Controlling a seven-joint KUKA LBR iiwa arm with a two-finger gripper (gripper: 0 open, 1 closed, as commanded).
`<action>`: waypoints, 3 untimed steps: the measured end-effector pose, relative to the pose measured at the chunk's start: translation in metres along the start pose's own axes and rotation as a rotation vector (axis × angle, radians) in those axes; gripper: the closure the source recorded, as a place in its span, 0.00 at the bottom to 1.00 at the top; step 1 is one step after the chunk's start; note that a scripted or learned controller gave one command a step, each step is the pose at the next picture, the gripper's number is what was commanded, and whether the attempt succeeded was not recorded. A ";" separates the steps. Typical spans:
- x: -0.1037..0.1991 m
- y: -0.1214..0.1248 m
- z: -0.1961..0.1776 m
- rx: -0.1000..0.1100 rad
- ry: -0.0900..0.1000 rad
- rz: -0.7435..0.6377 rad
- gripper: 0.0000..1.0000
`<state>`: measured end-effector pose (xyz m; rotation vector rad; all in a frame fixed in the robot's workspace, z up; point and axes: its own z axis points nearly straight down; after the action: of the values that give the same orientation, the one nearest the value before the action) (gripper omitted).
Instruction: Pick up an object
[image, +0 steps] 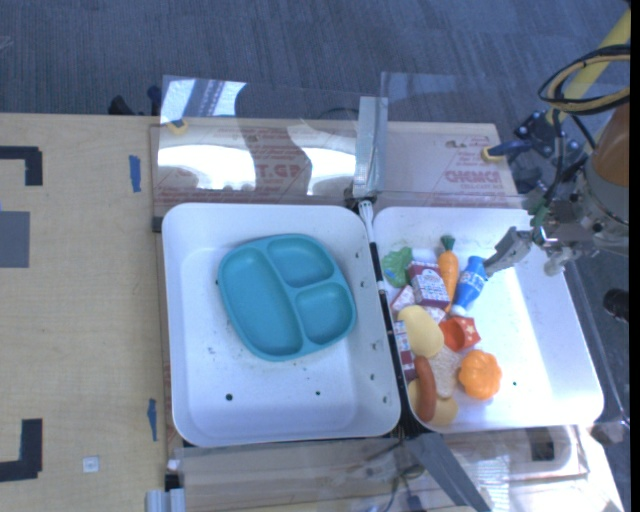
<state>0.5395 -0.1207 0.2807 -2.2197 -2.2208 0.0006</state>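
The right bin (560, 350) holds a heap of toy food along its left side: a blue bottle (470, 282), a carrot (449, 267), a red and white packet (430, 285), a yellow potato-like piece (421, 331), an orange (480, 374) and a sausage (425, 386). My gripper (528, 258) hangs over the bin's upper right part, just right of the blue bottle. It is open, with one finger (505, 250) pointing toward the bottle's cap and nothing between the two fingers.
A teal divided plate (288, 295) lies in the left bin (200, 380). A clear upright divider (368, 150) and cardboard stand behind both bins. The right half of the right bin is bare white floor.
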 end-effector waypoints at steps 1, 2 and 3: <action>0.018 0.061 0.156 -0.018 -0.005 0.024 0.00; -0.001 0.060 0.177 -0.046 -0.014 -0.053 0.00; -0.011 0.078 0.041 -0.015 -0.006 -0.267 0.00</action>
<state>0.6176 -0.1313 0.2400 -1.9139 -2.5080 -0.0104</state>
